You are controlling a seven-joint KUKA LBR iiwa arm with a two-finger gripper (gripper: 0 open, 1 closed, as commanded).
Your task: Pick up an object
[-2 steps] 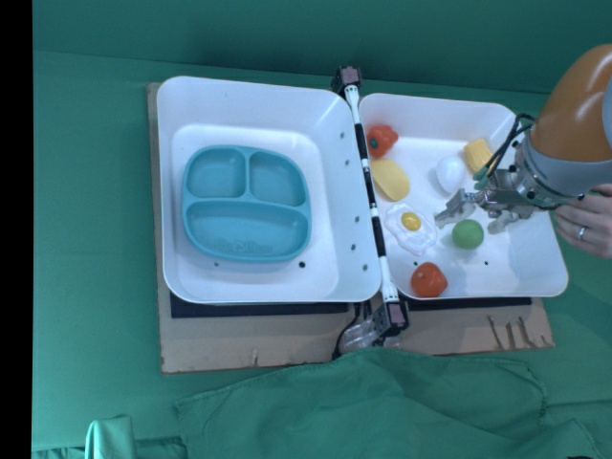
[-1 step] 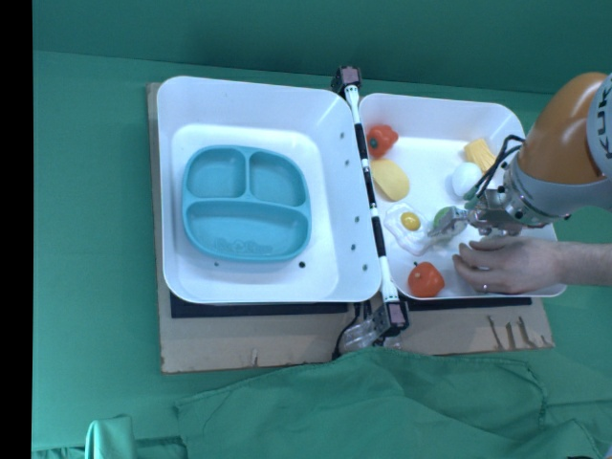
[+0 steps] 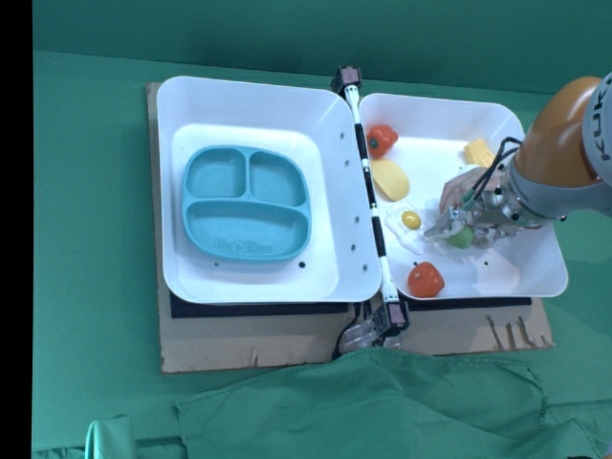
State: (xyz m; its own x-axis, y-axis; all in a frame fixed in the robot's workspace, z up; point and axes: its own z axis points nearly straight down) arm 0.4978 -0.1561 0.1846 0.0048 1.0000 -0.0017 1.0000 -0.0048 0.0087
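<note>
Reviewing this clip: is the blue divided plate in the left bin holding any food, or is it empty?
Empty. All three compartments of the blue divided plate show bare blue; the toy food lies in the right bin.

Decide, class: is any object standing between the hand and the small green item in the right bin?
Nothing visible does. The hand is right at the small green item in the right bin. The fried egg lies just to its left and the red tomato below, both off to the side.

Robot lab test rig.
Green cloth [image 3: 115,161] drapes the worktop around two white bins [image 3: 253,103] on cardboard [image 3: 220,347].
</note>
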